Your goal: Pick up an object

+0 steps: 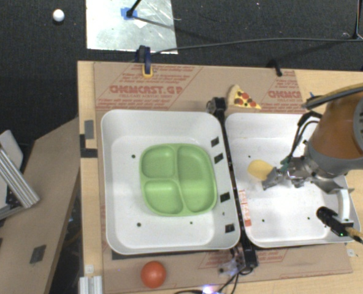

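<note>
The gripper (271, 179) sits at 4 o'clock of the yellow object (259, 168), touching it; its grasp cannot be told, nothing lifted yet.

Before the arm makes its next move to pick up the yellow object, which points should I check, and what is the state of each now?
1. Yellow object lies in the right bin: ok.
2. Gripper is close beside it: ok.
3. Object sits between the fingers: cannot tell.
4. Object has free space on its left: ok.
5. Green divided plate in the left bin is out of the way: ok.
</note>
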`<state>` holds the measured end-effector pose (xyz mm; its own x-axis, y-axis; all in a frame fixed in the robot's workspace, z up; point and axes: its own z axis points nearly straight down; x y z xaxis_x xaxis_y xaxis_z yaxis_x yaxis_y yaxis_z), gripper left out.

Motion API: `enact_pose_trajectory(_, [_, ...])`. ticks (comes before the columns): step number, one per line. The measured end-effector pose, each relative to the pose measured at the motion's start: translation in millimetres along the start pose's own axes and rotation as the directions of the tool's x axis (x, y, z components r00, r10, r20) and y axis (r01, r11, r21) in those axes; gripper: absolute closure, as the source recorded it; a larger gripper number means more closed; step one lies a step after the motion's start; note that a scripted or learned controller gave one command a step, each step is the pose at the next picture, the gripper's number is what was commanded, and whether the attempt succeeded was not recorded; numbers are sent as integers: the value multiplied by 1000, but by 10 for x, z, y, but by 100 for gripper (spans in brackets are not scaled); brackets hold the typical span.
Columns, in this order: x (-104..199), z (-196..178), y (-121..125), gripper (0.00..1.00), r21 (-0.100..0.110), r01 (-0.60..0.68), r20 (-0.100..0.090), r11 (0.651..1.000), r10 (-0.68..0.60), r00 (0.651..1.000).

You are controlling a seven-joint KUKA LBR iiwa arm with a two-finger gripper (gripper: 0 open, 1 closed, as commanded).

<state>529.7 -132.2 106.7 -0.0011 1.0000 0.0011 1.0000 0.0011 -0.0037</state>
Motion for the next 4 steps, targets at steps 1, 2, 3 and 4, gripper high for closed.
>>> enact_pose_trajectory(1, [4,234,4,0,-3,0,0,1000,0,1000])
enact_pose_trajectory(2, [1,113,17,100,-7,0,1,1000,0,1000])
enact_pose_trajectory(3, [10,-532,42,100,-12,3,3,1000,-3,1000])
enact_pose_trajectory(4, [-38,-1170,79,100,-13,3,3,1000,-3,1000])
